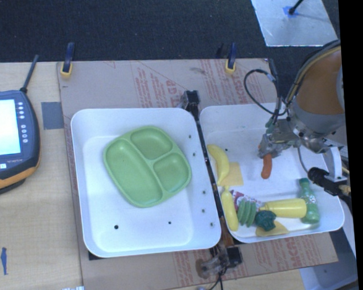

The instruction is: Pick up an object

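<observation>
A: Camera view: gripper (270, 152) sits in the right bin (245, 119), at the far end of the orange sausage (267, 167); looks like the grasp step.

B: Fingers?

A: Can't tell, wrist blocks them; sausage hangs just below. You'd want a straight lift next, then check the sausage rises clear of the banana (219, 160).
</observation>
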Robot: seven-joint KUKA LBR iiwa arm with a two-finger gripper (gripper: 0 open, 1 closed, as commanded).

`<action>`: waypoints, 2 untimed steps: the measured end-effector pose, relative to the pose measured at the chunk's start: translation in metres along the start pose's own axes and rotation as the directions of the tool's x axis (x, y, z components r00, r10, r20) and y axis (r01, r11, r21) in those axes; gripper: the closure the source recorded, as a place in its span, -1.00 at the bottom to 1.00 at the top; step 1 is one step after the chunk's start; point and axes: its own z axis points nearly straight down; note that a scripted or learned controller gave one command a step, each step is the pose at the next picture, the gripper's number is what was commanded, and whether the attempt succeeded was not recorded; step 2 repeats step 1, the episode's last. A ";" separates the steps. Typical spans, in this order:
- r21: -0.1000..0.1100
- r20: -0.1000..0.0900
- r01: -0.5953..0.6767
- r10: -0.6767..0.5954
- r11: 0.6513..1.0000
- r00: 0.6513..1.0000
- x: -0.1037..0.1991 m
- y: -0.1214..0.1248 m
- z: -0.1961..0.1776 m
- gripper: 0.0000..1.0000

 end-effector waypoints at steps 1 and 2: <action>-0.001 -0.003 -0.003 0.003 1.000 1.000 0.062 0.011 -0.065 1.00; -0.001 -0.003 -0.003 0.003 1.000 1.000 0.062 0.011 -0.065 1.00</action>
